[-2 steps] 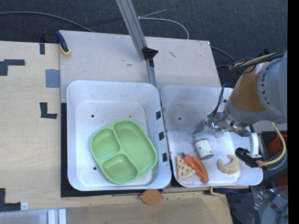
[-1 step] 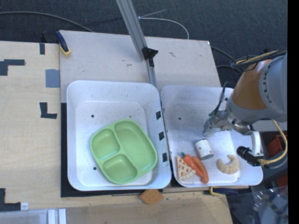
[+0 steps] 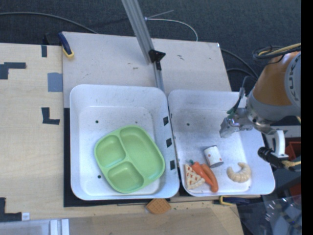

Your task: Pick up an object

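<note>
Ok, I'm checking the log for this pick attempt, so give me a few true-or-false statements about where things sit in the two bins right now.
1. The green plate lies in the left bin. True.
2. The carrot lies on the green plate. False: it lies in the right bin, beside the pizza slice.
3. The pincer is above the right bin. True.
4. The white cup is between the pincer's fingers. False: it lies on the bin floor, apart from the pincer.
5. The croissant lies in the left bin. False: it is in the right bin, near its front right corner.
</note>
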